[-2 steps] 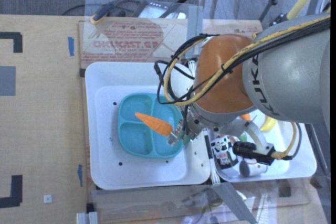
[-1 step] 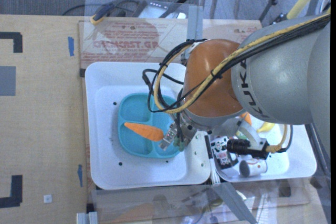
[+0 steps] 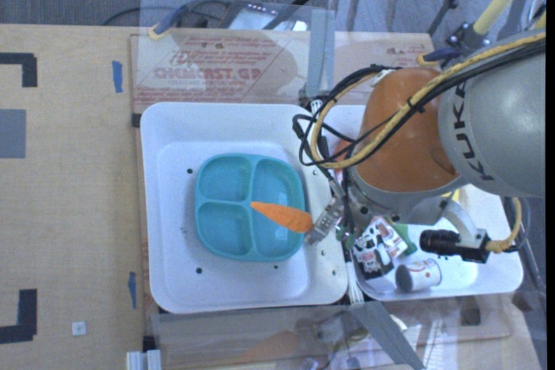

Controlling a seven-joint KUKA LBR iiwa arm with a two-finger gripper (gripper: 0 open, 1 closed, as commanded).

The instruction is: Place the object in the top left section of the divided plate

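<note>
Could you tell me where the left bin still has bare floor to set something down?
Bare floor rings the divided plate in the left bin, widest along its near edge. Crowded toward the claw and carrot.

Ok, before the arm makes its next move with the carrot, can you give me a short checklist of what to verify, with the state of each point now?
1. Carrot between the fingers of the gripper: cannot tell; its thick end meets the gripper tip, but the grasp itself is not clear.
2. Carrot over the plate: ok; it lies across the right side, near the plate's middle.
3. Carrot in the top left section: not ok; it is over the right sections, pointing toward the centre.
4. Plate flat inside the left bin: ok.
5. Top left section free of other things: ok.
6. Cables clear of the plate: ok; they hang by the wrist, beside the plate's right edge.
</note>
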